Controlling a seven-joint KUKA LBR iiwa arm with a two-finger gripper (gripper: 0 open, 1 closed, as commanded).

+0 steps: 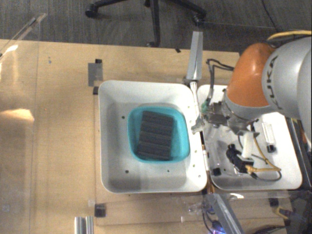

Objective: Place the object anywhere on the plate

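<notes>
camera view: on the pale wooden worktop (58, 145) two white bins stand side by side. the left bin (112, 130) holds a teal plate (132, 130), set a little to the right of the bin's middle. on the plate lies the dark ribbed block (156, 135), flat, its long side running far to near, wholly inside the plate's rim. going by how it lies, the placing looks done: the block rests on its broadest face, so it should sit steady with no support.

the arm (273, 82) reaches in from the right and hangs over the right bin (287, 169), its orange band on top. the pincer (233, 123) sits under the wrist, above the left part of that bin, just beside the wall shared by the two bins and apart from the block. the wrist covers it from above, so i cannot tell whether it is spread or pressed together; nothing shows pinched in it. on the right bin's floor i make out a small pale thing (268, 135), too unclear to name. beyond the worktop's far edge a chair base (153, 4) stands on the floor.
</notes>
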